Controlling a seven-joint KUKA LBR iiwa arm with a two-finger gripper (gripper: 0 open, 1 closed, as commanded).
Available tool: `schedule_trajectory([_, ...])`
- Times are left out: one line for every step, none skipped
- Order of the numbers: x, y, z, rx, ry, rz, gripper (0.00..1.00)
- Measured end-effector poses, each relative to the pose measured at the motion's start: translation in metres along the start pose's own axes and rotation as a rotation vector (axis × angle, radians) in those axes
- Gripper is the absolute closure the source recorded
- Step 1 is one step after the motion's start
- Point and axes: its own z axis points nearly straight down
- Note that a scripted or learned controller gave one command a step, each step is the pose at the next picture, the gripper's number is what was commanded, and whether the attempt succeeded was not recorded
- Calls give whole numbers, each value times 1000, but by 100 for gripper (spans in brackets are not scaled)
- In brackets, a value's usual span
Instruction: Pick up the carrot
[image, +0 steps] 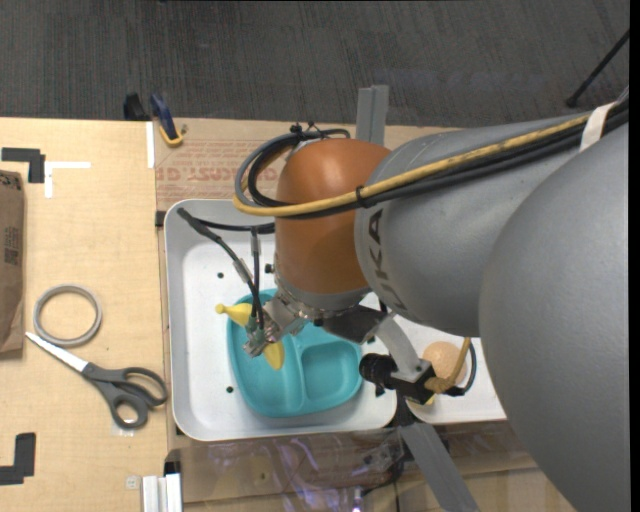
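1. Gripper (262, 338) is down over the teal tray (300, 380); can't tell jaw state from here.
2. No carrot I can ID; yellow pieces (240, 313) at its 10 and 5 o'clock.
3. I'd confirm target before closing, then lift slow.
4. White bin (190, 300) surrounds.

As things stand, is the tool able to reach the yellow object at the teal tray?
Probably yes. The tool is right at the yellow object on the teal tray's left edge, with nothing visible between them. Whether it is the carrot is unclear.
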Motion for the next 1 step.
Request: schedule_trajectory([5,4,-68,-4,2,-57,100])
